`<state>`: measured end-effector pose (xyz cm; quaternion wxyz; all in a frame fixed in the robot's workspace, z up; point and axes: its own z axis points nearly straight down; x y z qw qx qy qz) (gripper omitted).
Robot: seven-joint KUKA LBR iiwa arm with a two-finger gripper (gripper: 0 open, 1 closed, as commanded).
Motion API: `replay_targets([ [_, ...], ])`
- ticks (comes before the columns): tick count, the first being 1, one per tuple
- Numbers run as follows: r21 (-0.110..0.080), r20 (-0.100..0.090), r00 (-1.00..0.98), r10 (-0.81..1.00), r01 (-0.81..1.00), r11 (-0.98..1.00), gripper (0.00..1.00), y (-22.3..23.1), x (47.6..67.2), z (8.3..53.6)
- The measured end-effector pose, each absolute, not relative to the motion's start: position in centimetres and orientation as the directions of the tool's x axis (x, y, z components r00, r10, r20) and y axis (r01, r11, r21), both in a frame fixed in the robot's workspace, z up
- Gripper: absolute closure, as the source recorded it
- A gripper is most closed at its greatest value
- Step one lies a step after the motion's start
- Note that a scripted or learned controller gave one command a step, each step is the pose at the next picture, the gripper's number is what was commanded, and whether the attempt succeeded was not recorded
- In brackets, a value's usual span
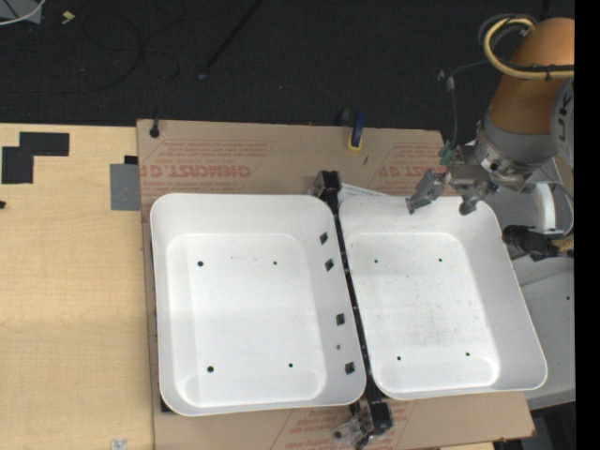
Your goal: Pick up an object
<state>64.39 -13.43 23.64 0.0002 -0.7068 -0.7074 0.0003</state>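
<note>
Claw over the right bin's far rim

I see my claw spread open with nothing between its fingers, above the right bin; I can spot no object in the left bin.

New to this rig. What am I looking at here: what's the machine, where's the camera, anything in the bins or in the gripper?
This is one camera fixed above a bench, looking down at a slant. The machine at the upper right is a robot arm, grey with an orange band above the wrist, reaching in from the right. At its end is a two-finger gripper, hovering over the far edge of the right bin. Its fingers are spread, with nothing between them, so it holds nothing.

On the bench sit two shallow white bins side by side, the left bin and the right one, joined by black clips along the middle. They rest on a cardboard sheet. I see only small dark dots on the bin floors, and no object to pick.
</note>
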Motion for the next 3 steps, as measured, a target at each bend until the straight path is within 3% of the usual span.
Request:
replay_targets([
  [1, -0.005, 0.002, -0.007, 1.0, 1.0, 0.007, 0.0, -4.4, 64.4, 24.3],
  [2, 0.006, 0.001, -0.003, 1.0, 1.0, 0.003, 0.0, -3.3, 57.5, 39.5],
  [3, -0.004, -0.001, -0.007, 1.0, 1.0, 0.007, 1.0, -3.3, 57.8, 39.7],
])
